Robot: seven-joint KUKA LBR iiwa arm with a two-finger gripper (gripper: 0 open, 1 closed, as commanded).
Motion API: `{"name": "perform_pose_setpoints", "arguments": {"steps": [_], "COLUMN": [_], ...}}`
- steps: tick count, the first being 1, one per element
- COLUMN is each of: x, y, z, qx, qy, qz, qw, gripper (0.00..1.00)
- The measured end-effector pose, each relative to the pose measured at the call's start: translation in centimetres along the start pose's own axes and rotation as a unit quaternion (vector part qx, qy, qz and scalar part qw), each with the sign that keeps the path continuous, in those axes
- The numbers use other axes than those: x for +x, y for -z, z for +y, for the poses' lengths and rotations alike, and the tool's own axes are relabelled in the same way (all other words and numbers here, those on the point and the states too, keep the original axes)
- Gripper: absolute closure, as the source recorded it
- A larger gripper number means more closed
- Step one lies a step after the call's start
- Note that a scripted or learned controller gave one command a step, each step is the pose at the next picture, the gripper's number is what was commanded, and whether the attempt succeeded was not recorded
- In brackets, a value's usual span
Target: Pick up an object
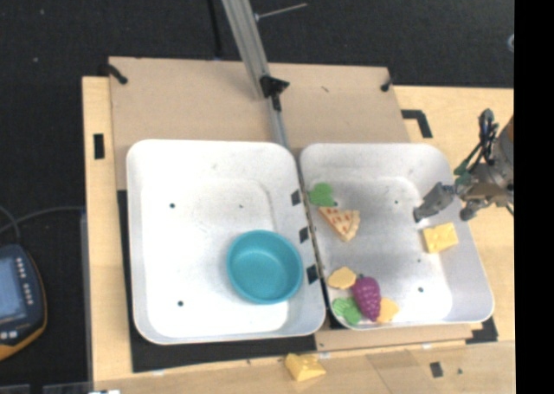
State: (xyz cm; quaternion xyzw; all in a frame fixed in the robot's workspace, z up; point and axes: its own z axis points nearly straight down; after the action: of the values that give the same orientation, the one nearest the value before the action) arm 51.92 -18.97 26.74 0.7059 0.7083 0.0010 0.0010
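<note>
My gripper (pixel 450 207) hangs over the right edge of the right bin (pixel 389 167), open, with nothing between its fingers. A yellow cheese block (pixel 440 237) lies just below and in front of it, apart from the fingertips. Near the bin's left wall sit a green piece (pixel 322 194) and a pizza slice (pixel 339 222). In the front left corner are a yellow piece (pixel 342 278), purple grapes (pixel 368 295), a green piece (pixel 346 308) and an orange piece (pixel 387 308). A blue bowl (pixel 260 266) stands in the left bin (pixel 173 176).
A yellow wedge (pixel 305 367) lies on the bench in front of the bins. A slanted metal pole (pixel 247 29) runs down to the gap between the bins. A handheld pendant (pixel 17 297) sits at the far left.
</note>
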Motion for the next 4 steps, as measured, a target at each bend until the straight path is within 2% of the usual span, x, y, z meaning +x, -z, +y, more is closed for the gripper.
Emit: {"name": "perform_pose_setpoints", "arguments": {"steps": [1, 2, 4], "x": [0.0, 0.7, 0.0], "y": [0.0, -4.9, -15.7], "z": [0.0, 0.4, 0.8], "qx": [0.000, 0.003, 0.001], "qy": [-0.001, -0.002, -0.003], "qz": [0.000, 0.000, -0.001], "qw": [1.0000, 1.0000, 1.0000], "gripper": [0.00, 0.00, 0.00]}}
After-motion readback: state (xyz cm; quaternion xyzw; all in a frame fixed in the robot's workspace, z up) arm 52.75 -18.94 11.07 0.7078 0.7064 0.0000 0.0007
